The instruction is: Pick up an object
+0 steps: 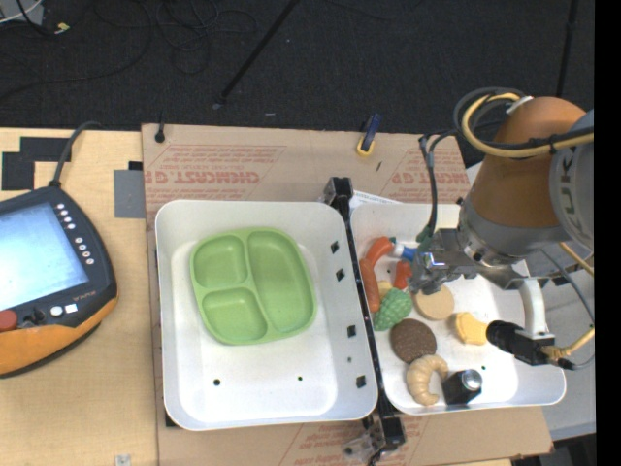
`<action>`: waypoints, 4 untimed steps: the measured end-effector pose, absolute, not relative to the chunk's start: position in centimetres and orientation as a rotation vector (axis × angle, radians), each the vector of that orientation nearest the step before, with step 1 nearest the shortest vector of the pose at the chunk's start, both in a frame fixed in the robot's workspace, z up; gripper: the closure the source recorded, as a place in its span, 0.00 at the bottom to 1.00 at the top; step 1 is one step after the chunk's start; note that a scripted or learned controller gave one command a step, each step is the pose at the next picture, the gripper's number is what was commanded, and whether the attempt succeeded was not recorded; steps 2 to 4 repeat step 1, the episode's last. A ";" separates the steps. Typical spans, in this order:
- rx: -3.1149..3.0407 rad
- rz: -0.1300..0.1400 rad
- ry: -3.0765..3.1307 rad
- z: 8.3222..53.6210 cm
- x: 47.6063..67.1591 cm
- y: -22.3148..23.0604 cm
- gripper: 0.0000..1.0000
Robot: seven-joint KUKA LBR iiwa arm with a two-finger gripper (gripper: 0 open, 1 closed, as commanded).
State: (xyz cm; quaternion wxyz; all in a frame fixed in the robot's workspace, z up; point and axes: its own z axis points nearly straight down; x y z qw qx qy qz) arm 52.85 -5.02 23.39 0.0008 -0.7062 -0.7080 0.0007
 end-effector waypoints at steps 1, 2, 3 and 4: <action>-2.218 0.003 -2.220 23.7 52.5 -4.2 1.00; -2.218 0.003 -2.220 23.7 52.5 -4.2 1.00; -2.218 0.003 -2.220 23.7 52.5 -4.2 1.00; -2.218 0.003 -2.220 23.7 52.5 -4.2 1.00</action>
